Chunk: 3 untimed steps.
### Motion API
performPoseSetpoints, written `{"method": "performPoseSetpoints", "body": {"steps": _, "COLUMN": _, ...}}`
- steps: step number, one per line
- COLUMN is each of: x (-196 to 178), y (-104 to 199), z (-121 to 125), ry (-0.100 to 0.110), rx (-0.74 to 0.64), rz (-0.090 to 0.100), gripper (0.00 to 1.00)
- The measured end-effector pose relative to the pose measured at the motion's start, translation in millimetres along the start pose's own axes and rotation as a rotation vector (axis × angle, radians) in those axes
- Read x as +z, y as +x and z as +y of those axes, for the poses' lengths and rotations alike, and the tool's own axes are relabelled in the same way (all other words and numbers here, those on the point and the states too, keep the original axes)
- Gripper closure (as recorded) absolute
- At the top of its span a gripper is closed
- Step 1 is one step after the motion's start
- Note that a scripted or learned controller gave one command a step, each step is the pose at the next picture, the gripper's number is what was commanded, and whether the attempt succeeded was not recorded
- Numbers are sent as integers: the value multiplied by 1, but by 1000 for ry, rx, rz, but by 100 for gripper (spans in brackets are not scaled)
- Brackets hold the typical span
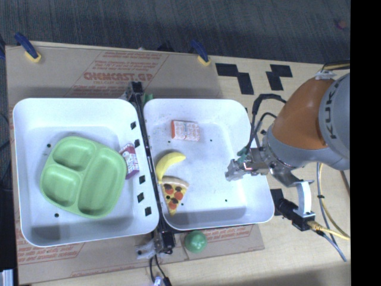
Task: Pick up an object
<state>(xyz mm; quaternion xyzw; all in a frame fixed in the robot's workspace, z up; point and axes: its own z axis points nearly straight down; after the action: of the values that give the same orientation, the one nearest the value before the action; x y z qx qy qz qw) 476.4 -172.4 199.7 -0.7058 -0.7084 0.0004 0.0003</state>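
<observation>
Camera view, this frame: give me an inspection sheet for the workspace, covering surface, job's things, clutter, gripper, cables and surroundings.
Surface: bench under a printed cardboard sheet that bears the left bin and the right bin.
Job's things: right bin holds a small box, a banana and a pizza slice; left bin holds a green tray and a packet by the divider.
Clutter: green ball on the cardboard, outside the bins, in front of the right bin.
Gripper: gripper over the right bin's right side, apart from every item; finger state unclear.
Cables: black cable looping beside the arm; yellow cable on the bench.
Surroundings: blue clamps on the cardboard's far edge; dark carpet beyond.
</observation>
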Motion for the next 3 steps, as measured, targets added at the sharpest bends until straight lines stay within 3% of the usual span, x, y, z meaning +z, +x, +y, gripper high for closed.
{"method": "performPoseSetpoints", "body": {"steps": 1, "x": -23, "y": 47, "z": 61, "ry": -1, "rx": -2, "rz": 2, "gripper": 100}}
{"method": "performPoseSetpoints", "body": {"steps": 2, "x": -10, "y": 64, "z": 0, "ry": 3, "rx": -3, "rz": 0, "gripper": 100}}
{"method": "performPoseSetpoints", "body": {"steps": 3, "x": 19, "y": -26, "z": 12, "ry": 0, "rx": 0, "rz": -1, "gripper": 100}}
